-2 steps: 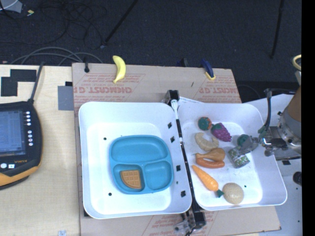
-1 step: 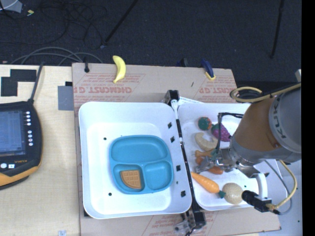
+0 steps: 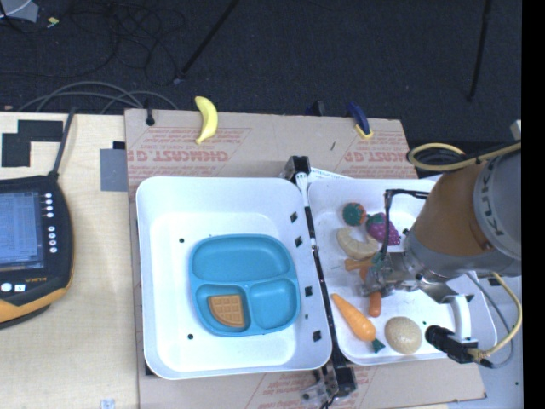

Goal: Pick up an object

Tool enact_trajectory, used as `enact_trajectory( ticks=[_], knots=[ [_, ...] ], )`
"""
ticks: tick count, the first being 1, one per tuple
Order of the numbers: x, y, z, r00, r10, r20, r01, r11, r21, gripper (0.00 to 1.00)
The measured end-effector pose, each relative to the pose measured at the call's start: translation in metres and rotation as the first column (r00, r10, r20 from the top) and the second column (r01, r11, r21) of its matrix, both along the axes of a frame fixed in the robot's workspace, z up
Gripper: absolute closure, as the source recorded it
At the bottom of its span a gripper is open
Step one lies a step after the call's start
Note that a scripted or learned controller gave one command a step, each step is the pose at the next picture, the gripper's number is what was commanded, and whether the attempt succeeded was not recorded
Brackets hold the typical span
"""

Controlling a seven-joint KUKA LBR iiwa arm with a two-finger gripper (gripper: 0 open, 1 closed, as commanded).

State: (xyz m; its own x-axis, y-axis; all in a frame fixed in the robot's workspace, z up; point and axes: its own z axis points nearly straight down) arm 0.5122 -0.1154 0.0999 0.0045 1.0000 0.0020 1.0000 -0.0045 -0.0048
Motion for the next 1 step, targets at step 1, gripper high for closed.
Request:
enact_trajectory(
  ticks=[1],
  knots=[
    [0.0028,0.0722,0.0924,1.0,0.011,0.009,-0.011,1.0,0.0,1.0]
  ],
)
